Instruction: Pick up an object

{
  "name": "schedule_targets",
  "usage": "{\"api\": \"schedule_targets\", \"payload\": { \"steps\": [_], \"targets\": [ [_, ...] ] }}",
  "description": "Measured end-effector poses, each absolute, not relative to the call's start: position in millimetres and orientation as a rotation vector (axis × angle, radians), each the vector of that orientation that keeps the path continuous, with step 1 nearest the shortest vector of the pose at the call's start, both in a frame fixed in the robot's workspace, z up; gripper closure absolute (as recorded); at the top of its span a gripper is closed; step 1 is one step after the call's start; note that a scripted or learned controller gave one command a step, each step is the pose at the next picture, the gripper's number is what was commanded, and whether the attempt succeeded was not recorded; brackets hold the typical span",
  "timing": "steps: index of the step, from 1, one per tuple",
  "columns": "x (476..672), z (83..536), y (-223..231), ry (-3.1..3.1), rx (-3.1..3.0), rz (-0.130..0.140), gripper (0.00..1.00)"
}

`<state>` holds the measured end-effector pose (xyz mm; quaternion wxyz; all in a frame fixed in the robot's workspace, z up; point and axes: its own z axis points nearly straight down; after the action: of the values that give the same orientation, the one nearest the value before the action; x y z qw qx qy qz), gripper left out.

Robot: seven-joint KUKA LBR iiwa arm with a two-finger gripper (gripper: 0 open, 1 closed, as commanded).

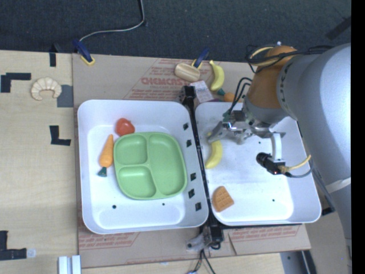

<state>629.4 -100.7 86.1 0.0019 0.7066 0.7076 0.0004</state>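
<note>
Yellow bananas [214, 154]: two; one carrot [106, 150]

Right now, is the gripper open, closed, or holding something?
Gripper: cannot be told; it sits just above the banana in the right bin.

Arm [319, 101] cut off at right edge.

Even, diffuse overhead light; moderately bright. White bins [94, 210] near overexposed, faint glare on tray [151, 165]. Soft short shadows under banana [214, 154] and arm [319, 96]. Image slightly soft, low resolution; arm blurred at right.
</note>
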Motion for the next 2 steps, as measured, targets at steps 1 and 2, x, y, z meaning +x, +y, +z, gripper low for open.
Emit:
{"api": "schedule_targets", "payload": {
  "steps": [1, 2],
  "targets": [
    [619.2, 86.3, -95.7, 2.218, 2.217, 0.001, 0.00],
    [620.0, 86.1, -94.9, 2.219, 2.219, 0.001, 0.00]
  ]
}}
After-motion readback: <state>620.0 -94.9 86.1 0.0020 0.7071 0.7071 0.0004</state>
